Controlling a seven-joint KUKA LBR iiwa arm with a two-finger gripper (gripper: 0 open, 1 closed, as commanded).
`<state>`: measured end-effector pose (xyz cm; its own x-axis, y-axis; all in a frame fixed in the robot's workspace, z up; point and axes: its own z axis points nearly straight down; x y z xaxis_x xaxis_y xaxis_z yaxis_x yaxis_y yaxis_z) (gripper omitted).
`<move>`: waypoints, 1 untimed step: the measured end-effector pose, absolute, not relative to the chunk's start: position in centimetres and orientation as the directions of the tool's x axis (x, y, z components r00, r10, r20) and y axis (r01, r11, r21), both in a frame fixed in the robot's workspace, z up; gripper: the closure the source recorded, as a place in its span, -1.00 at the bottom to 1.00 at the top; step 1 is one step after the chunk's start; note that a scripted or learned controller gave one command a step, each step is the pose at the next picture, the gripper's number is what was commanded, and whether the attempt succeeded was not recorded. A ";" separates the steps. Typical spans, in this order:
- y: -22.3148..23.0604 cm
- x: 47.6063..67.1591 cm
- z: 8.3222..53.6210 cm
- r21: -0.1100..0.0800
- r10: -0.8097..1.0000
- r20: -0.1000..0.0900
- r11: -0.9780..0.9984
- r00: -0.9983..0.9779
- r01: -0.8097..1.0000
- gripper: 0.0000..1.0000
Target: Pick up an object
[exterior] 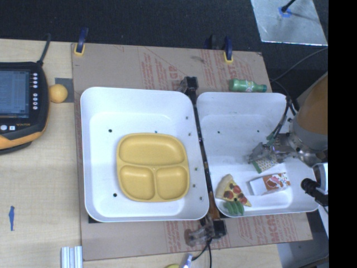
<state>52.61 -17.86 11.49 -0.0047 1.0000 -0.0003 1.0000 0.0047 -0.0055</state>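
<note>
My gripper (264, 154) is low inside the right bin (234, 113), near its right side. A small green and white packet (264, 164) lies right under it, partly covered by the gripper; contact cannot be judged. In front of it a red and white carton (270, 183) lies flat. A toy pizza slice (230, 189) and a green toy vegetable (235, 207) rest by the bin's front edge. A yellow divided plate (152, 166) sits in the left bin (100, 121).
A green bottle (247, 85) lies on the cardboard behind the right bin. A yellow ball (58, 92) and a teach pendant (19, 105) are on the bench at the left. The arm's grey and orange body (313, 119) overhangs the right bin's right rim.
</note>
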 end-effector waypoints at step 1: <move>-16.2 53.8 9.5 0.003 1.000 -0.006 0.003 -0.003 1.000 -1.00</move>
<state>53.78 -16.17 9.53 -0.0032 1.0000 -0.0060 1.0000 0.0032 0.0032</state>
